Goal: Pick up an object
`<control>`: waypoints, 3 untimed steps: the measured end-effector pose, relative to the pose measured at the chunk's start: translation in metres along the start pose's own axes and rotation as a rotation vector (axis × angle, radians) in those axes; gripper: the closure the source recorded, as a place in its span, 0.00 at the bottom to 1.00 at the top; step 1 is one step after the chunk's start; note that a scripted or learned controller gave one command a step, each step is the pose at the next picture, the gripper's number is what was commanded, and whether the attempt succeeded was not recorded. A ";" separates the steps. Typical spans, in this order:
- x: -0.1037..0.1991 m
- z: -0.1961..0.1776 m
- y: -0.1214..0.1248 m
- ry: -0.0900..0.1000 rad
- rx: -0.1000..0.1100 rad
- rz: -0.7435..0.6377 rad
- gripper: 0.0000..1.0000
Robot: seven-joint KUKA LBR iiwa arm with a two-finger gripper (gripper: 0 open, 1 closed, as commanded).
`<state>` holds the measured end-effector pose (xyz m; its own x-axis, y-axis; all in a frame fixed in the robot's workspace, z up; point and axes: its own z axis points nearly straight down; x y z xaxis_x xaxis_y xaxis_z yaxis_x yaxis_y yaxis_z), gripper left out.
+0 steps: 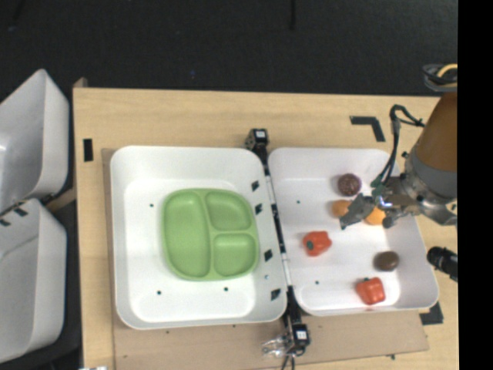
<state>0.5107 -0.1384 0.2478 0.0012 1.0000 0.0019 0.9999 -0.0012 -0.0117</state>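
My gripper [374, 211] hangs low over the right bin [323, 299], near its far right side. Its two grey fingers [353, 215] stand spread apart, open. A small orange object [375, 218] lies between them on the bin floor, and the fingers are not pressed against it. Just left of the gripper is another orange piece [340, 206]. A dark purple ball [349, 183] sits behind that one. A red pepper-like object [316, 243] lies near the bin's middle. A brown lump [386, 261] and a red object [370, 290] lie toward the front right.
The left bin [131, 299] holds a green divided plate [209, 233]. A ridge with black clips [274, 237] separates the two bins. The arm's orange band [441, 133] rises at the right edge. White shapes [31, 137] stand off the bench to the left.
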 end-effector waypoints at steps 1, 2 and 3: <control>0.000 -0.007 0.002 -0.002 -0.014 -0.003 0.00; -0.003 0.056 0.006 -0.003 -0.009 0.000 0.00; -0.003 0.101 0.014 -0.003 -0.010 0.002 0.00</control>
<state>0.5236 -0.1413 0.1461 0.0034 1.0000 -0.0014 1.0000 -0.0034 -0.0022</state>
